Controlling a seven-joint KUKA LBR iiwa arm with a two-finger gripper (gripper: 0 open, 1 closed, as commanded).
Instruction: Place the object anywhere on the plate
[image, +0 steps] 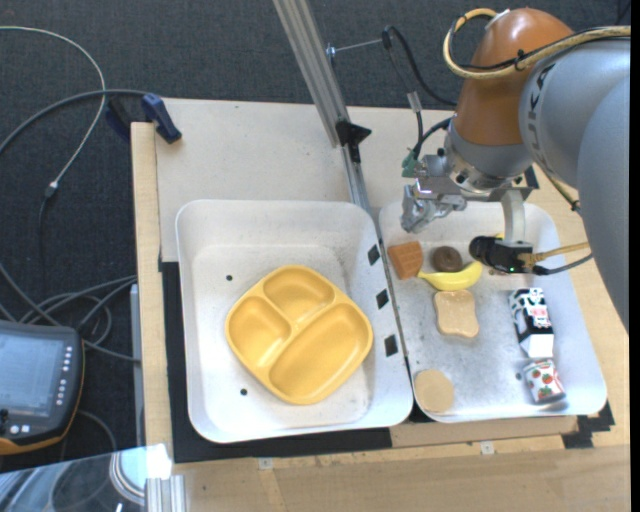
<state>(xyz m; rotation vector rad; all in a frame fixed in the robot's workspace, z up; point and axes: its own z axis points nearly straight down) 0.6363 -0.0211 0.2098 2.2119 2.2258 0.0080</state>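
Cookie (434, 390) bottom edge behind bin rim (470, 417)

Bench (250, 150): pale, speckled top with light wooden edging, standing on dark carpet. Two shallow white bins rest directly on it, side by side and touching along their inner walls. Left bin (200, 300) sits over a black mat (175, 400) that shows along its left and lower edges. Right bin (585, 370) lies against the bench's right side, a black corner of mat showing under its lower right. A blue clamp (160, 115) grips the bench's rear left corner. A slanted metal rail (325, 90) meets the bench between the bins
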